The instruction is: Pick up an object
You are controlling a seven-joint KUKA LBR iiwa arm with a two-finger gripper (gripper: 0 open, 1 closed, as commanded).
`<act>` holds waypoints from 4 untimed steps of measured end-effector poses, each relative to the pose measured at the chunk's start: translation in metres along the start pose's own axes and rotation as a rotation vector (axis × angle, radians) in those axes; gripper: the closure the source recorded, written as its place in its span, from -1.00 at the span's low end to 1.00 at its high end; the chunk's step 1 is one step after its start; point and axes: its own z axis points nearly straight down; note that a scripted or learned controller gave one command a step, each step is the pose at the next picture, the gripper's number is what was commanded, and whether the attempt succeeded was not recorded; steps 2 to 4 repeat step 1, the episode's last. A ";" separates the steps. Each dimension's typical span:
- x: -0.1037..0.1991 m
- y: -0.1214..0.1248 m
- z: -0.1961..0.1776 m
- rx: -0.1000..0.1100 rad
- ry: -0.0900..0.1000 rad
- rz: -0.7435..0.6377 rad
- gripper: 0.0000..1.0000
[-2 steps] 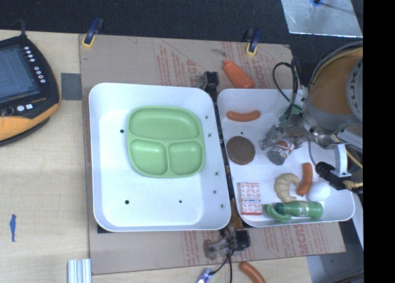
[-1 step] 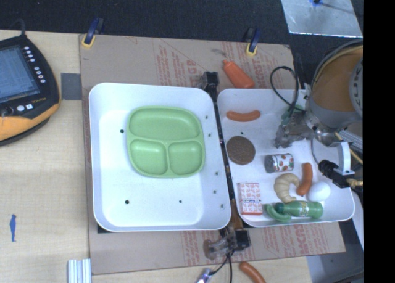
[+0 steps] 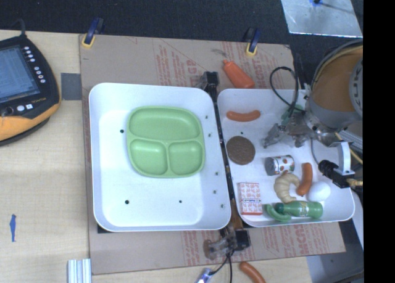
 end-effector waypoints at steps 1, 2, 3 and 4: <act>0.031 -0.047 0.009 -0.007 0.000 0.003 -1.00; 0.031 -0.047 0.009 -0.007 0.000 0.003 -1.00; 0.031 -0.047 0.009 -0.007 0.000 0.003 -1.00; 0.031 -0.047 0.009 -0.007 0.000 0.003 -1.00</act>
